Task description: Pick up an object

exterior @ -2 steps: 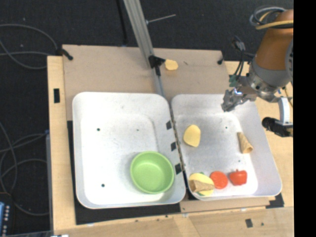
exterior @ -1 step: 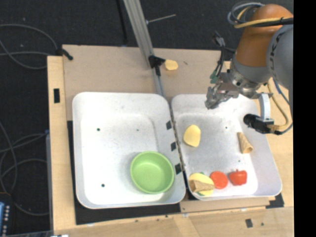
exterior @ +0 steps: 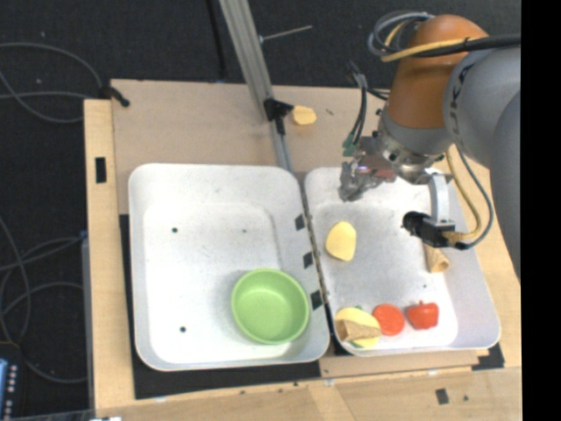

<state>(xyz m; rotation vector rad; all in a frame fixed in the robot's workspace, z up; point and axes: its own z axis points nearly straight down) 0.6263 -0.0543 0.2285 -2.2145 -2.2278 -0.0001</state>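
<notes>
My gripper (exterior: 355, 185) hangs over the far left corner of the right bin (exterior: 465, 296), under the orange band of the arm. Its fingers point down and nothing shows between them. A yellow rounded object (exterior: 342, 241) lies in the right bin, a little nearer the camera than the gripper. Along that bin's near edge sit a yellow and tan piece (exterior: 358, 326), a red-orange round object (exterior: 388, 319) and a red pepper-like object (exterior: 422, 315). A tan piece (exterior: 437, 261) lies near the bin's right side.
A green bowl (exterior: 270, 305) sits in the left bin (exterior: 175, 209) near its front right corner. A small yellow piece (exterior: 304, 116) lies on the bench behind the bins. A slanted metal pole (exterior: 254, 68) rises behind the divide between the bins.
</notes>
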